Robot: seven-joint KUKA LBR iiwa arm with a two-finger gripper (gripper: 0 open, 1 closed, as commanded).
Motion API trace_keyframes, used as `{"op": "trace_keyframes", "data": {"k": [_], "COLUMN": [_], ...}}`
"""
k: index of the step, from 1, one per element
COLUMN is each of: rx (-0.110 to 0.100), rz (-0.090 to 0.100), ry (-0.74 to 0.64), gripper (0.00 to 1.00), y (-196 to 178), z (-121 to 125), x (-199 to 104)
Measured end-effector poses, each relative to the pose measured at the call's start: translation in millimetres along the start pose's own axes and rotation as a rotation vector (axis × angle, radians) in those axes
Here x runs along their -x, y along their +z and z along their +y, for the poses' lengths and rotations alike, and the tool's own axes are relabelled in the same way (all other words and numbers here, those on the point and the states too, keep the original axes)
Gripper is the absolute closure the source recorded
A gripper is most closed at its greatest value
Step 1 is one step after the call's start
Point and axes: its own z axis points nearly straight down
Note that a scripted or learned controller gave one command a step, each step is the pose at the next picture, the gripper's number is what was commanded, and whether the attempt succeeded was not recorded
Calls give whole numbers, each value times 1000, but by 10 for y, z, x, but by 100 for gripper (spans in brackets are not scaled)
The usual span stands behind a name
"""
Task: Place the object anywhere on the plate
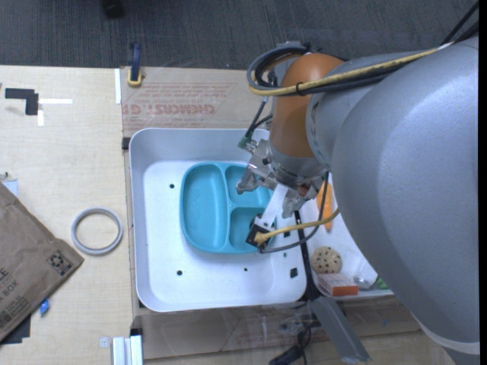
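The gripper (259, 204) hangs over the right compartments of the teal divided plate (204, 207) in the left bin (152, 265); judged step: placement, next move a lowering and release. Whether it carries the object cannot be told, nor how its end stands. The arm (304, 112) reaches in from the right, wrist steeply down; a cookie (327, 260) and a carrot (326, 200) lie in the right bin.

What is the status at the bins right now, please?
Gripper over the blue plate, grasp not discernible. Cookie and carrot lying in the right bin. Nothing blocking the plate.
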Motion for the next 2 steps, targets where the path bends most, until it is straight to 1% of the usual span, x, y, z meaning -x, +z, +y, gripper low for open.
{"op": "trace_keyframes", "data": {"k": [2], "rx": [0], "rz": [0], "ry": [0], "gripper": [0], "y": [0], "z": [0], "x": [0]}}
